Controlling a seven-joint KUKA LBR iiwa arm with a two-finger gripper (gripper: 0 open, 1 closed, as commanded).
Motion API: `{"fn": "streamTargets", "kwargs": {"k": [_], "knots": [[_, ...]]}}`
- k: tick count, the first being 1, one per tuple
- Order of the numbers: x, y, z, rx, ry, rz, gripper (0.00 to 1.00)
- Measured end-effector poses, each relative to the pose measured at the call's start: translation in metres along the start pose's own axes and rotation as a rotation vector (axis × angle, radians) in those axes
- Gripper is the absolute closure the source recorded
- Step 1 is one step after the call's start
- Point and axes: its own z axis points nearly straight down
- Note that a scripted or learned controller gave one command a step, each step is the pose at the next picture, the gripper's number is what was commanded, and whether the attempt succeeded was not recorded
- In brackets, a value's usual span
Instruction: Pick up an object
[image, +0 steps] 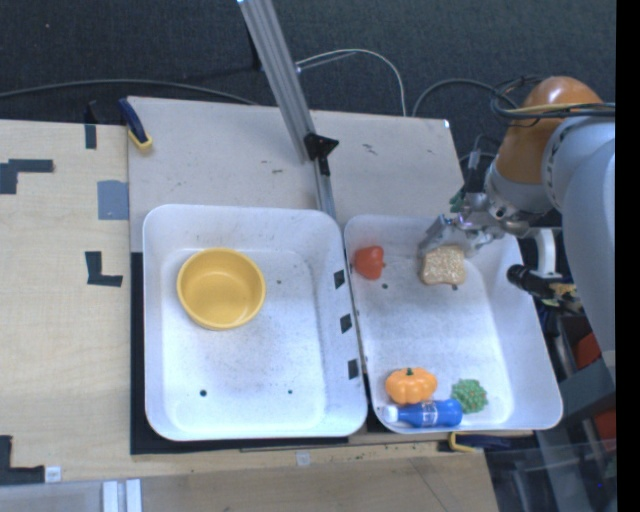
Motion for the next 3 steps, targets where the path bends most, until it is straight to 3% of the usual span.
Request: {"fn": "streamTargets", "kwargs": {"k": [1, 2, 3], "knots": [[-0.001, 0.0, 0.016, -0.001, -0.002, 0.001, 0.0], [0.0, 0.0, 0.007, -0.001, -0.003, -0.001, 1.0], [-0.009, 0.0, -0.05, -0.013, -0.002, 0.001, 1.0]]}}
